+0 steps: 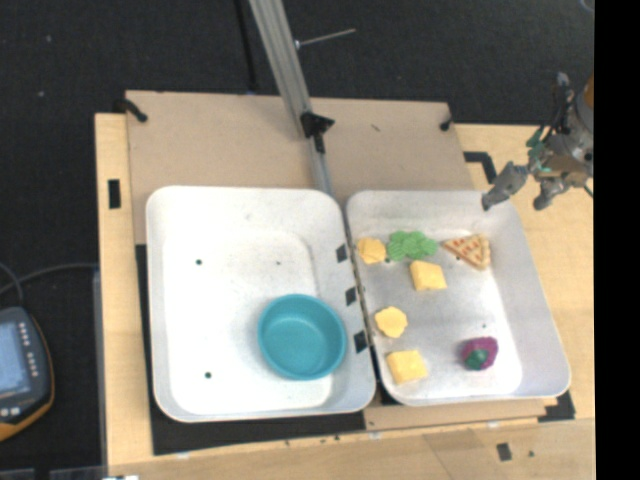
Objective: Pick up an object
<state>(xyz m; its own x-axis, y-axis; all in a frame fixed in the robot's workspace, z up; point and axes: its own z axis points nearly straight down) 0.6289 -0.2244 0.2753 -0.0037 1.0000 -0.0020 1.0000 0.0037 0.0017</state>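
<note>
At right edge, above the far corner of the right bin [535, 298]: gripper [523, 190] hangs with two fingers spread wide apart; nothing between them.
Arm: mostly cut off by the frame; wrist just visible at the right.
Right bin contents: yellow piece [372, 252] touching green lump [412, 245]; waffle wedge [468, 251] near the far right; yellow block [428, 276] in the middle; yellow chunk [390, 321] and yellow slab [406, 366] along the left wall; purple piece [480, 354] near the front right.
Left bin [200, 228]: holds a blue bowl [302, 336] at its front right.
Nearest target: waffle wedge, below and left of the gripper, well inside the rim; no contact.
Other targets: all farther left and toward the front; well apart from the gripper.
Risk, rim: gripper sits over the bin corner; a straight descent likely strikes the wall or bench, not an object.
Risk, flat pieces: wedge and blocks lie low; fingers may skate over or push them away.
Risk, crowding: yellow piece and green lump touch; a close there may catch both or neither.
Risk, wall: chunk and slab hug the left wall; one finger may lack room.
</note>
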